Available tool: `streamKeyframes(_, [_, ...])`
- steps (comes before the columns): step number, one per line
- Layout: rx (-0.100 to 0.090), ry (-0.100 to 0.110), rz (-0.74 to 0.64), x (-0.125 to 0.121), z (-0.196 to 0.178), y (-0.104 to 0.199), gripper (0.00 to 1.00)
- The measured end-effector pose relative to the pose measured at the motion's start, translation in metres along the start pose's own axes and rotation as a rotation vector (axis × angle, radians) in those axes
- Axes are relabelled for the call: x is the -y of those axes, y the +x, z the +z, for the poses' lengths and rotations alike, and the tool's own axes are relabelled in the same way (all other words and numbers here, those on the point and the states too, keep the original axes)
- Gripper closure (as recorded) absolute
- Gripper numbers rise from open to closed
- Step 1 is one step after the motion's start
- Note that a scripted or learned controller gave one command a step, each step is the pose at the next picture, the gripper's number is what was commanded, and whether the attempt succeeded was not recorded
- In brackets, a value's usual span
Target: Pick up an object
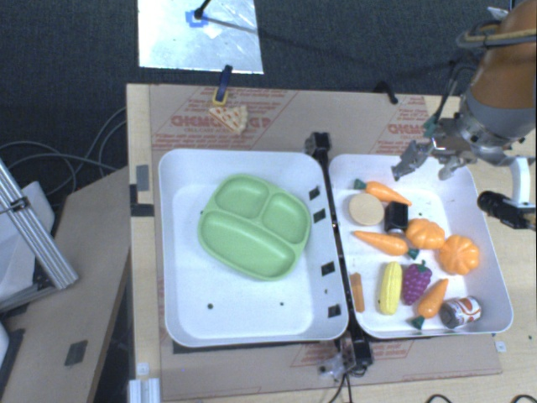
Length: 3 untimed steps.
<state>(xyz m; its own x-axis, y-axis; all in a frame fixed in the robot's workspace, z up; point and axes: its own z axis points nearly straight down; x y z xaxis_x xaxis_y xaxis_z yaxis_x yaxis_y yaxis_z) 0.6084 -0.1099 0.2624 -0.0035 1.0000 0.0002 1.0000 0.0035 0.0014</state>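
Below the open end effector (pixel 430 161), carrots (pixel 388 193) crowd pumpkins (pixel 458 254).

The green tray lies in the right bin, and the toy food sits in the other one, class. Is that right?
Not quite. The camera view shows the green tray in the left bin, not the right. The toy food does sit in the other one, the right bin.

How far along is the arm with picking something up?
Nothing looks picked yet. The gripper hangs open above the far edge of the right bin, with nothing between its fingers. The carrot nearest it lies in the bin. Descent, grasp and lift remain.
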Motion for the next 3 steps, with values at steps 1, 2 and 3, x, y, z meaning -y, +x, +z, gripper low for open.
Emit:
streamKeyframes(1, [0.0, 0.003, 0.001, -0.009, 0.048, 0.001, 0.0])
streamKeyframes(2, [0.0, 0.003, 0.003, -0.014, 0.095, -0.006, 0.0])
streamKeyframes(3, [0.0, 0.003, 0.002, -0.008, 0.139, -0.005, 0.0])
